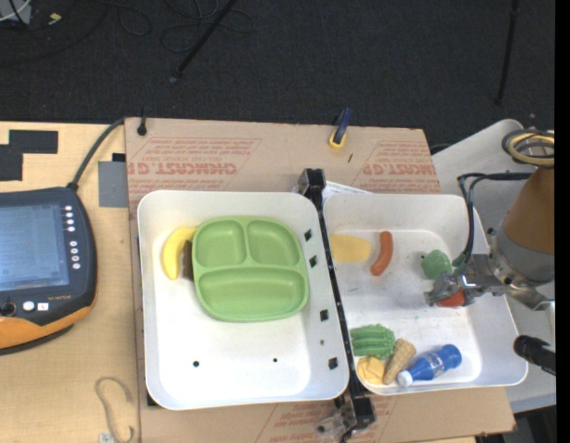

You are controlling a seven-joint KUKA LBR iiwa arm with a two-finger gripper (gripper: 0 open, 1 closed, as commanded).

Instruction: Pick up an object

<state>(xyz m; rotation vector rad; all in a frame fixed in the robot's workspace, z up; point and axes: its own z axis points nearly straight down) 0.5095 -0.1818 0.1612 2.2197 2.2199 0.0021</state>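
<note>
While over the right bin (pixel 409 218), gripper (pixel 448 293) beside green toy (pixel 435 264).

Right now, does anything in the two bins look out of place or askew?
Mostly tidy. One oddity: the yellow toy banana in the left white bin is wedged against the green divided plate, partly tucked under its left rim. In the right white bin, a small red object lies right at the gripper.

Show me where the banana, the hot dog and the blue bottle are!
banana (pixel 173 251), camera view, middle of its yellow curve, left of the green plate.
hot dog (pixel 382 252), camera view, middle of the sausage.
blue bottle (pixel 436 362), camera view, its blue body.
</note>
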